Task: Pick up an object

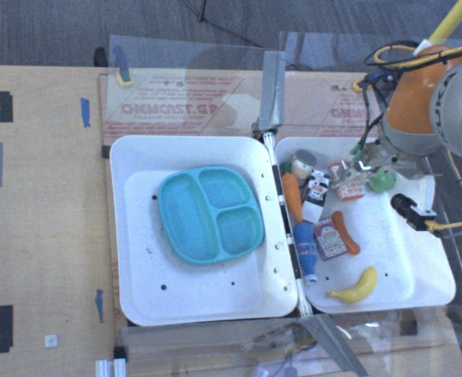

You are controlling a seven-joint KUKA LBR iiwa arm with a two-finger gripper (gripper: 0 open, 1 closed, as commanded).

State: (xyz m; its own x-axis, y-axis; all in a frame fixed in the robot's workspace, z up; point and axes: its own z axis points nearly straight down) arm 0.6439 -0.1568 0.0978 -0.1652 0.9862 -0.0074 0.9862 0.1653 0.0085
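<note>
Left bin (137, 210) — holds a light-blue divided plate (211, 214) with three compartments, lying flat near the bin's middle, its long axis running from upper left to lower right.

Right bin (419, 273) — holds the loose objects, listed from the divider outward:
- Carrot (292, 196), orange, long axis close to vertical in the view, narrow end toward the bottom, just beside the divider.
- Blue tube (305, 250) directly below the carrot, long axis also near vertical, white cap end toward the bottom.
- Small round tin (302, 166) at the top of the bin, next to the carrot's upper end.
- Black-and-white carton (317, 188) to the right of the carrot, tilted slightly.
- Dark red packet (330, 238) lying flat, touching the orange sausage (346, 232) on its right; the sausage's long axis runs from upper left to lower right.
- Banana (355, 286), yellow, near the bin's lower edge, curved, long axis running from lower left to upper right, tip raised toward the right.
- Green ball (381, 181) in the upper right part of the bin.
- Red-and-white pack (352, 188) just left of the green ball.

Gripper (364, 166) — at the end of the grey arm with its orange band (416, 100), low over the upper part of the right bin, just above the red-and-white pack and beside the green ball. The fingers are too small and cluttered to read: how far apart they are, and whether anything is between them, cannot be told.
</note>
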